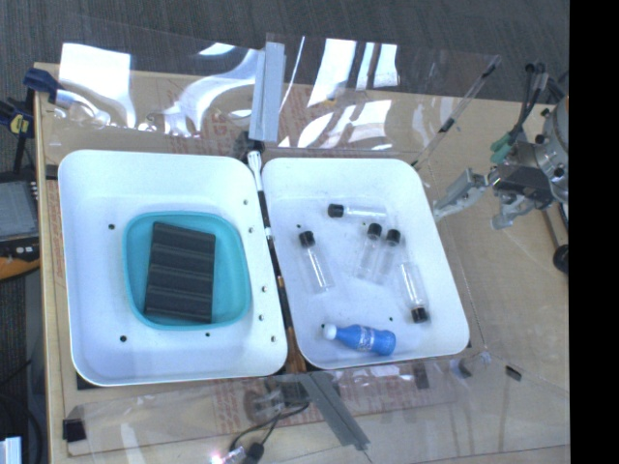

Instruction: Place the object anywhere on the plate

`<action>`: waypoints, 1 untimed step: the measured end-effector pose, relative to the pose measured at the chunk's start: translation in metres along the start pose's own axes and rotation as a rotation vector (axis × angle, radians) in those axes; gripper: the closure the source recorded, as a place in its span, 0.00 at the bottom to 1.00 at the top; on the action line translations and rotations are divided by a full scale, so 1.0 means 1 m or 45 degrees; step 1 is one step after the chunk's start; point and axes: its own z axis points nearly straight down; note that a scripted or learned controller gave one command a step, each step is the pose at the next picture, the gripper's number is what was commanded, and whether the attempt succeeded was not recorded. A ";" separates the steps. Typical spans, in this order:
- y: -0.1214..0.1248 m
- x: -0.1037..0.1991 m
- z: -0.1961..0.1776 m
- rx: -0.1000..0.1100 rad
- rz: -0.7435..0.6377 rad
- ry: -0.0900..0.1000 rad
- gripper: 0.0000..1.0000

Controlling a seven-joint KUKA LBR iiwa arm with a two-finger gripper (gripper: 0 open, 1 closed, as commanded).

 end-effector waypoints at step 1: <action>-0.008 -0.006 -0.038 0.001 0.178 0.002 0.00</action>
